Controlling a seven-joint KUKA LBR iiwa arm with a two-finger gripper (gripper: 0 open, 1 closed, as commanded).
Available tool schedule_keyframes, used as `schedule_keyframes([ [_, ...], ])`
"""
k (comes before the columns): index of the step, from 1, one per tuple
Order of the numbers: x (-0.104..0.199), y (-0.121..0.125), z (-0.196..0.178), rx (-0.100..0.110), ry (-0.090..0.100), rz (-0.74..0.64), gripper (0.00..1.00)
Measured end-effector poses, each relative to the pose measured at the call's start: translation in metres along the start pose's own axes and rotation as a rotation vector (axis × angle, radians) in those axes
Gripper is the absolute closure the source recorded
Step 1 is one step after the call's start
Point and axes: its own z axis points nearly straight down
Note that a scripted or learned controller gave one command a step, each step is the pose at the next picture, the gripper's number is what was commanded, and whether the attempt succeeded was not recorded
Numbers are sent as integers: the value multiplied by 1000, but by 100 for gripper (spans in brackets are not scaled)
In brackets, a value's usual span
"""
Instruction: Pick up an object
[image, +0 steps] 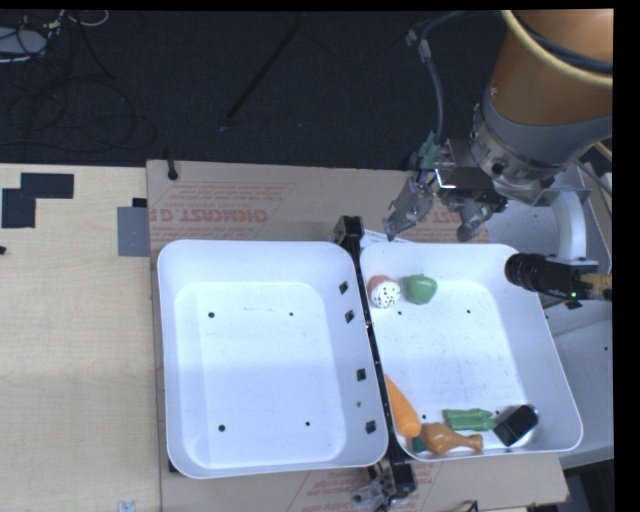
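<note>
The hand (437, 222) hangs over the far rim of the right bin (520, 290), its two fingers spread apart with nothing between them. Just below it, by the bin's far left corner, a white speckled ball (384, 292) touches a green round toy (421, 289). The middle of that bin's floor lies bare. Along the near rim sit an orange carrot (402, 406), a tan toy (450, 439), a green piece (468, 419) and a black block (516, 425), crowded close. The left bin (180, 300) adjoins it on the cardboard-covered surface (250, 205).
</note>
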Motion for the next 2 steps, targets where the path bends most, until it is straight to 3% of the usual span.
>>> schedule_keyframes([
  [1, 42, -46, -109, -1, 1, 1, 0],
  [2, 52, -74, -102, 13, -3, 4, 0],
])
